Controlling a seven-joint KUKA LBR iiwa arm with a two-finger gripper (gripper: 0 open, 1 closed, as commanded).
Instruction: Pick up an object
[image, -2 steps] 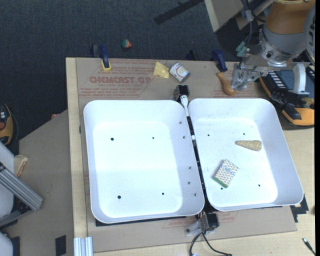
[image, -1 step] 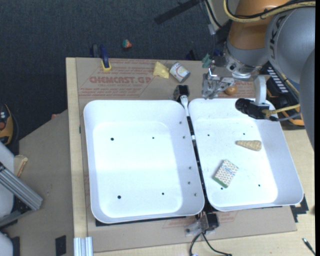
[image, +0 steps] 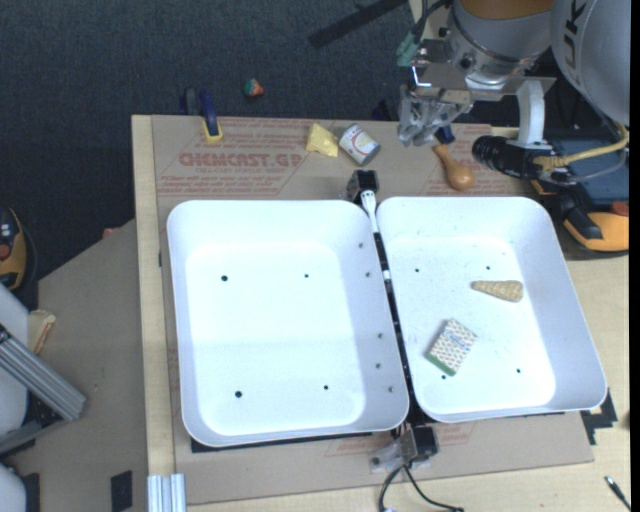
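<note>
Nothing has been picked up yet: below the gripper (image: 424, 128) and slightly to its right, a small pale patterned packet (image: 452, 346) and a tan cone-shaped piece (image: 498, 290) are left lying in the right-hand white bin (image: 560, 300). The grey arm is held high beyond the bins' far edge, and whether its gripper is spread or pressed together cannot be told.
</note>
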